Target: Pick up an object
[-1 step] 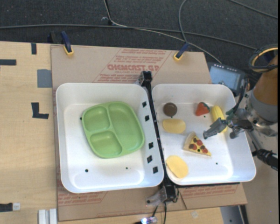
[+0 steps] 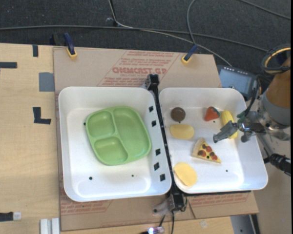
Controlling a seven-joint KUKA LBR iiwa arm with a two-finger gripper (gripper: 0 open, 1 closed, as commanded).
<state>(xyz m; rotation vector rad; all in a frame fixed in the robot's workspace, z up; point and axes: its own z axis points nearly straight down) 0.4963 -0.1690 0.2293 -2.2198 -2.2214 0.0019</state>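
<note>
White bins side by side on bench: left bin (image 2: 71, 179) with green tray (image 2: 118, 134), right bin (image 2: 249, 172) with toy food. Brown ball (image 2: 177, 114) near divider, yellow piece (image 2: 181, 131) just below it, pizza slice (image 2: 206, 152) in middle, yellow disc (image 2: 185, 174) at front. Red piece (image 2: 212, 113) beside banana (image 2: 228, 121). Gripper (image 2: 233, 132) low at banana, fingers apart, clamped on nothing.

Two blue-and-yellow clamps (image 2: 69, 46) pin brown cardboard (image 2: 136, 67) to the bench.
</note>
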